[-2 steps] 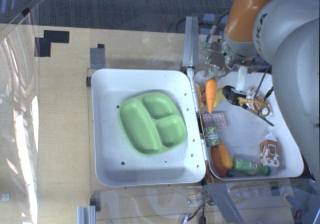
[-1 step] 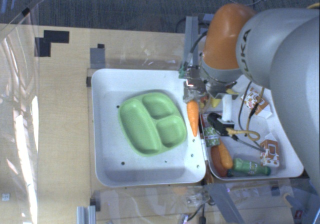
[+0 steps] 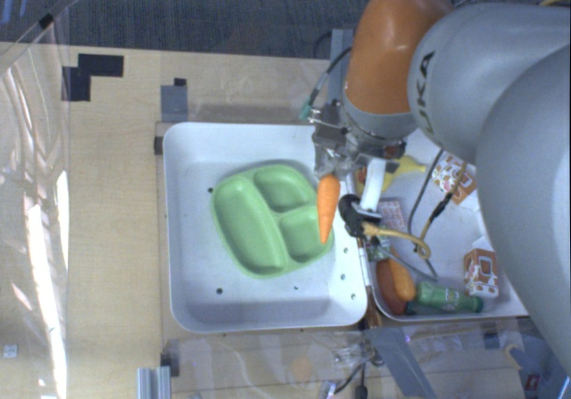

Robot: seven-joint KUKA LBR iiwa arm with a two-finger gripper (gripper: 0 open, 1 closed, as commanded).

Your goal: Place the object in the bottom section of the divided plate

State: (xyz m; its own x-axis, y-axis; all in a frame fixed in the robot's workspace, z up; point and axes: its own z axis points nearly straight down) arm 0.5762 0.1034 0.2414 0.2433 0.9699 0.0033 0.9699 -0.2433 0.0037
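A green divided plate (image 3: 259, 228) lies in the left white bin (image 3: 196, 299), turned at a slant, with one long section on its left and two smaller ones on its right. My gripper (image 3: 327, 165) hangs over the plate's right rim, shut on the top end of an orange carrot (image 3: 327, 207). The carrot hangs upright with its tip pointing down. The tip is over the right edge of the plate's lower right section. All the plate's sections look bare.
The right bin (image 3: 513, 303) holds a red-orange vegetable (image 3: 397, 281), a green bottle (image 3: 446, 301), two printed snack packs (image 3: 453, 177) (image 3: 480, 270) and something yellow (image 3: 409, 165). The arm covers much of that bin. A ridge between the bins runs just right of the carrot.
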